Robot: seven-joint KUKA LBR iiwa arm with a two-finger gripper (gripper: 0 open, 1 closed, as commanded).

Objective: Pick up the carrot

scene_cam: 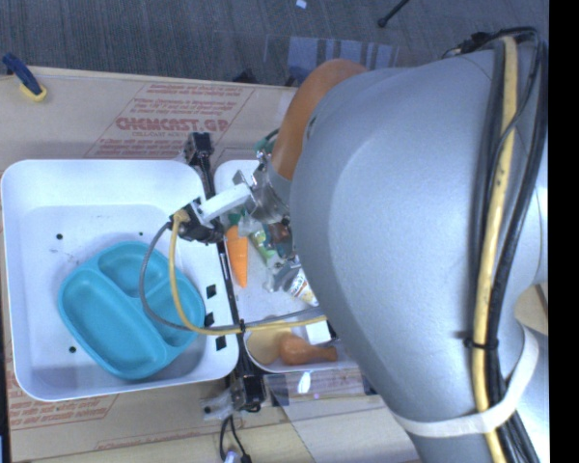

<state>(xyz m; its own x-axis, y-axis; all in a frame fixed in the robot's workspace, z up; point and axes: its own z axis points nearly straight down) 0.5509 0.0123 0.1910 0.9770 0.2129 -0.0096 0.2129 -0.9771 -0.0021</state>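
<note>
The carrot is a small orange cone pointing down, lying at the left edge of the right bin, close to the divider between the bins. My gripper hangs directly above the carrot's upper end, under the orange wrist band. The grey arm covers most of the right bin. A white part of the gripper body sticks out to the left over the divider. Whether the carrot is touched or merely beside the gripper is not clear.
A blue divided tray lies in the left bin. A yellow and grey cable loop hangs from the gripper over that tray. A tan-orange object and a green-printed packet lie in the right bin.
</note>
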